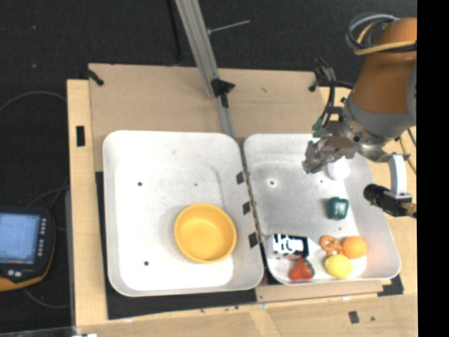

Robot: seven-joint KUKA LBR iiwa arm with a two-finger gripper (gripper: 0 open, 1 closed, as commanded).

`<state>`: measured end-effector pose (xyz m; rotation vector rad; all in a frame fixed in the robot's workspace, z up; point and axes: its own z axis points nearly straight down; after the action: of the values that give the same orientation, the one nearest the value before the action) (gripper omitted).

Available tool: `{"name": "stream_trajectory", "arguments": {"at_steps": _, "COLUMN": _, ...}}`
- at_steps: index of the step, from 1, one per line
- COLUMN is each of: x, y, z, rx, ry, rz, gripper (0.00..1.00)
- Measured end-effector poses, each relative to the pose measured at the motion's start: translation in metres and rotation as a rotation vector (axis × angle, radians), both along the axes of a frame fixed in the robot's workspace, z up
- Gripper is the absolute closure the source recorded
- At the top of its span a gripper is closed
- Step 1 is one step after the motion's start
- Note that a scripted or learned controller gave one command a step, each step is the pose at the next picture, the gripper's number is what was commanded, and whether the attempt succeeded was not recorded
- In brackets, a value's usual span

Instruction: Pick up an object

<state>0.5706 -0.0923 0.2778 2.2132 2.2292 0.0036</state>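
Note:
My gripper point(317, 161) hangs over the back part of the right bin point(280, 188), dark fingers pointing down and left. A small white object point(339, 169) lies just right of the fingers, partly covered by the wrist. Further forward sits a green object point(337, 208). Along the bin's front edge lie an orange fruit point(354, 247), a yellow lemon-like fruit point(339, 265), a red strawberry-like piece point(302, 270), a small orange pretzel-shaped thing point(328, 243) and a black-and-white packet point(290, 245). Nothing shows between the fingers.
The left bin point(140, 167) holds a yellow bowl point(205, 232) near its front right. A metal pole point(203, 55) slants from the top down to the gap between the bins. A handheld screen point(21, 248) lies at the far left.

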Motion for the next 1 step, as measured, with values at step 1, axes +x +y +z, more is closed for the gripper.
{"name": "stream_trajectory", "arguments": {"at_steps": 1, "x": -0.0145, "y": 0.0530, "z": 0.0028, "rx": 0.000, "ry": 0.001, "rz": 0.000, "gripper": 1.00}}
